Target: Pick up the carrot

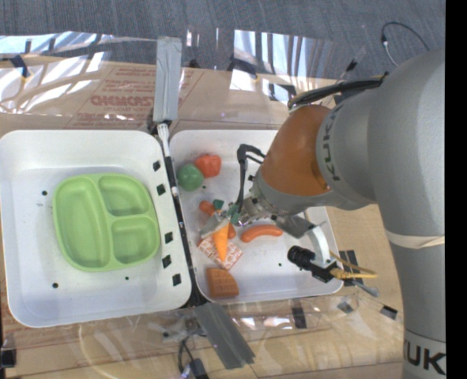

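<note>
Hovering low in the right white bin (312, 287), the two-finger gripper (235, 215) sits right over one small orange carrot (221, 238); can't tell its grip. One green divided plastic tray (107, 221) lies in the left bin (20, 212). Arm's wrist bends down from the right.

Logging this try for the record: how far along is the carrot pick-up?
Done: the arm has reached into the right bin, and the gripper is low over the carrot. In hand: closing in on it; the view does not show the carrot between the fingers. Left: a sure grasp and the lift, since the carrot lies on the bin floor beside the sausage.
</note>
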### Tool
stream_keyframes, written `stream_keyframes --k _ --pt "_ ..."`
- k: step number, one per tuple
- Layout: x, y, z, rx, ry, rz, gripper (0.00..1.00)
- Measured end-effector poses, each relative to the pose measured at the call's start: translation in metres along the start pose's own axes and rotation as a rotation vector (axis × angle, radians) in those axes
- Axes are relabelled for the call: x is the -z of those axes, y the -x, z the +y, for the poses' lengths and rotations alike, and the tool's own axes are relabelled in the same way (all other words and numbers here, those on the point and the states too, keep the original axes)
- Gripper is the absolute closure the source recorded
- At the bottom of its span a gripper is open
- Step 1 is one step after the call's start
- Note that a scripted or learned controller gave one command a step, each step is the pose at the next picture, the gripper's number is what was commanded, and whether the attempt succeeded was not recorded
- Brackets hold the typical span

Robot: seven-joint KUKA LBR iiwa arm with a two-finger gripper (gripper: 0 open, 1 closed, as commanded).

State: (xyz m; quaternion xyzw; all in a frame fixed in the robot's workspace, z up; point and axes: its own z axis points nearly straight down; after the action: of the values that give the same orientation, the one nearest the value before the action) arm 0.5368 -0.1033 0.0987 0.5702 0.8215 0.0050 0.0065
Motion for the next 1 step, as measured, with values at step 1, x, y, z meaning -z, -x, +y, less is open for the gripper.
stream_keyframes --k 1 --pt "0.0099 -0.0005 0.0011 0.005 0.000 0.002 1.00"
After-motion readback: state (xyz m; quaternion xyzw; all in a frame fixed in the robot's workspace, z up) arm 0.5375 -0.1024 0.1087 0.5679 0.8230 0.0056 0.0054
